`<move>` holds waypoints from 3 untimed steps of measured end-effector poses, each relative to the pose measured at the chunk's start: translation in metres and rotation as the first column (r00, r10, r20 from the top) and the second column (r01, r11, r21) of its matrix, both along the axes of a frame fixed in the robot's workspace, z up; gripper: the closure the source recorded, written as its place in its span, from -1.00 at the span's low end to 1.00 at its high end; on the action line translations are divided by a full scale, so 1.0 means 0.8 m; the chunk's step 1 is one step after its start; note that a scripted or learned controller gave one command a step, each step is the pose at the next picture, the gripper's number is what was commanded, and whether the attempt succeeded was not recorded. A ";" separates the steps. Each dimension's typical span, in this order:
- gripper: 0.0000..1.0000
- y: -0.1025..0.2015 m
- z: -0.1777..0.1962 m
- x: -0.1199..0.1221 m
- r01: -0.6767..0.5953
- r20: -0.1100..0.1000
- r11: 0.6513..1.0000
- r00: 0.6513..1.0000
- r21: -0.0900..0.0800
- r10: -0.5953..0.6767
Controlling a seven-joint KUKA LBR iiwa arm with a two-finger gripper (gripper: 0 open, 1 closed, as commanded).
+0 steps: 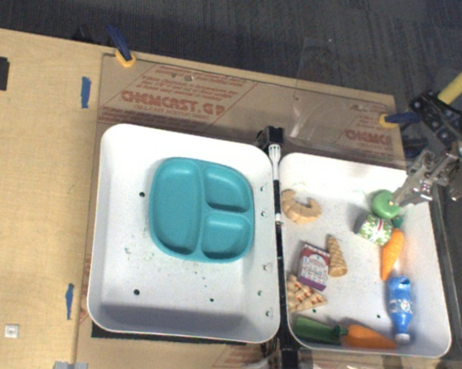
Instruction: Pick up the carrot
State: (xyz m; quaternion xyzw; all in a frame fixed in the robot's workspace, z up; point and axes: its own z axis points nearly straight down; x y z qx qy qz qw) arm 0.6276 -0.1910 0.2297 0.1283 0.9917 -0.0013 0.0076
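Apparently mid-approach, the gripper [407, 195], its grip state impossible to tell, hangs above a green-topped toy [378, 217] in the right bin [443, 318], and must shift slightly toward the adjacent carrot [390, 252].

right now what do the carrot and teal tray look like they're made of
Carrot: seems to be moulded plastic toy food, smooth, evenly orange, with a green top. Teal tray: likely hard plastic, uniform colour, soft sheen, rounded moulded compartments.
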 end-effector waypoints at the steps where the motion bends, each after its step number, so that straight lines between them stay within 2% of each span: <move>1: -1.00 0.002 -0.003 -0.001 -0.001 -0.004 1.000 1.000 0.002 0.002; 2: -1.00 -0.028 -0.161 0.026 -0.171 -0.001 0.985 0.985 0.000 0.171; 3: -1.00 -0.028 -0.176 -0.069 -0.266 -0.006 0.964 0.964 0.002 0.266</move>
